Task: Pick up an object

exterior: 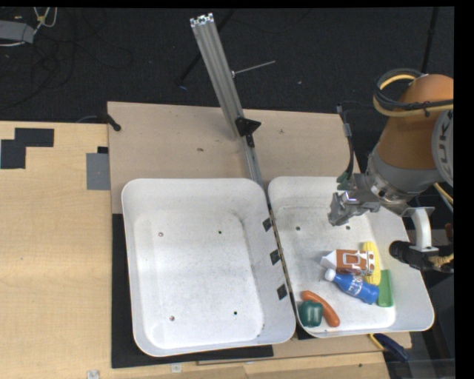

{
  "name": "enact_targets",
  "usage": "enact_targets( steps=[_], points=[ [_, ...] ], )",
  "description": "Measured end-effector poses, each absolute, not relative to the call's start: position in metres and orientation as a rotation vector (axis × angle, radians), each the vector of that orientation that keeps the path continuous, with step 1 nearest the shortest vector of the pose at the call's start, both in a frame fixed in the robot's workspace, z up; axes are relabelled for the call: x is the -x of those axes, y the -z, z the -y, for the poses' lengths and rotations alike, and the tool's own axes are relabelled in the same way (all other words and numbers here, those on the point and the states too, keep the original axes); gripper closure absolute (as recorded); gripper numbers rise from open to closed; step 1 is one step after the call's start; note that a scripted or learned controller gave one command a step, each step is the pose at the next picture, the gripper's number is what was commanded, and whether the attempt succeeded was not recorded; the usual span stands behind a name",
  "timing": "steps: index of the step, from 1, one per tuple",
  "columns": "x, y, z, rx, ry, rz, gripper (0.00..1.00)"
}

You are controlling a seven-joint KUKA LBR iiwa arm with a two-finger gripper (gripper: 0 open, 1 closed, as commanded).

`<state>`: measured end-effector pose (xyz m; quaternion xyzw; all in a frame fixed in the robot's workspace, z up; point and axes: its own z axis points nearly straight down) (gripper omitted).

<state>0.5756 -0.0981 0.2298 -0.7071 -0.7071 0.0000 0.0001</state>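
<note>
My gripper (pixel 340 212) hangs over the upper part of the right bin (pixel 300 194); I cannot tell how it is set. The toys (pixel 358 274) lie heaped at five o'clock from it, well apart.

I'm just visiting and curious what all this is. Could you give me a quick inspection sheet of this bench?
Surface: wooden bench bearing a left bin and a right bin, side by side.
Job's things: toys clustered in the right bin's near half; an orange and green piece at its near left.
Clutter: nothing seen.
Grippers: pincer above the right bin, holding nothing visible.
Cables: wires on the dark floor.
Surroundings: slanted metal rail.
</note>
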Motion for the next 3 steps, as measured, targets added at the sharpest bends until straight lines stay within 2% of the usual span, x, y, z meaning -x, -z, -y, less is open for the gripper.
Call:
enact_targets(
  steps=[2,3],
  points=[
    [-0.554,-0.216,-0.016,2.212,-0.004,2.222,1.0],
    [-0.55,-0.215,-0.061,2.214,-0.004,2.221,1.0]
  ],
)
